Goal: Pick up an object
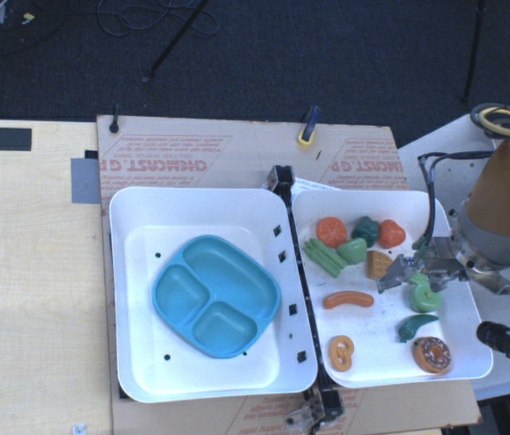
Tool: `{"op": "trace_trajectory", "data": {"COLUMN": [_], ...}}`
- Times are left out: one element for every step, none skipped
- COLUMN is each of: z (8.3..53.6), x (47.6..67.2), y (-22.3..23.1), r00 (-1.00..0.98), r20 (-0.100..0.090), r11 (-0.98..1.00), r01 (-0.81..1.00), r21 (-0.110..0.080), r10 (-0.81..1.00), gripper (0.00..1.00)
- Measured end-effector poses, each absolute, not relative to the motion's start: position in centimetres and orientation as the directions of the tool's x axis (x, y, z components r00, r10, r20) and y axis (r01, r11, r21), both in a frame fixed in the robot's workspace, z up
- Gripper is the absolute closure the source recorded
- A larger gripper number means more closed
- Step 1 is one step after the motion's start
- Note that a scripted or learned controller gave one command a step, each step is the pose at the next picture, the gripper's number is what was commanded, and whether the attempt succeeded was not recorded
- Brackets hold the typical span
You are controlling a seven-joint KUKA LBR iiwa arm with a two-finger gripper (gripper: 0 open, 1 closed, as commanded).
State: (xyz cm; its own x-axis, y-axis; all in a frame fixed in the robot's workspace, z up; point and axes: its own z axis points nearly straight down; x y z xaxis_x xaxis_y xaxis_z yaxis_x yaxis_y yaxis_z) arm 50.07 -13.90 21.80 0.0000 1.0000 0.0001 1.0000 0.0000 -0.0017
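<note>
Toy food fills the right bin [454, 370], and my gripper [415, 273] hangs low over its middle, just beside a green ring-shaped piece [422, 294]; whether my fingers are spread or closed I cannot tell, and nothing shows between them. Red printing runs across the cardboard sheet [236, 152] under both bins, upside down from this side and too blurred for me to read. In the right bin lie an orange-red tomato [331, 231], a second red piece [391, 234], a dark green vegetable [364, 230], a bunch of green beans [325, 256], a sausage [349, 300], a pretzel [340, 352], a dark teal piece [415, 326] and a chocolate doughnut with sprinkles [432, 354]. The left bin [137, 370] holds a blue divided plate [215, 294] with three compartments, lying flat. A yellow and blue clamp [308, 127] grips the cardboard's far edge.
</note>
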Motion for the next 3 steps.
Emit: {"op": "trace_trajectory", "data": {"z": [16.3,9.9,8.7], "x": [50.4,50.4,50.3], "y": [-12.8,-12.5,-12.4], "r00": [0.000,-0.001,0.001], "r20": [0.003,0.003,0.002], "r11": [0.000,0.001,-0.001], "r01": [1.000,1.000,1.000], "r21": [-0.008,-0.008,-0.006], "r10": [1.000,1.000,1.000], "gripper": [0.00,0.00,0.00]}}
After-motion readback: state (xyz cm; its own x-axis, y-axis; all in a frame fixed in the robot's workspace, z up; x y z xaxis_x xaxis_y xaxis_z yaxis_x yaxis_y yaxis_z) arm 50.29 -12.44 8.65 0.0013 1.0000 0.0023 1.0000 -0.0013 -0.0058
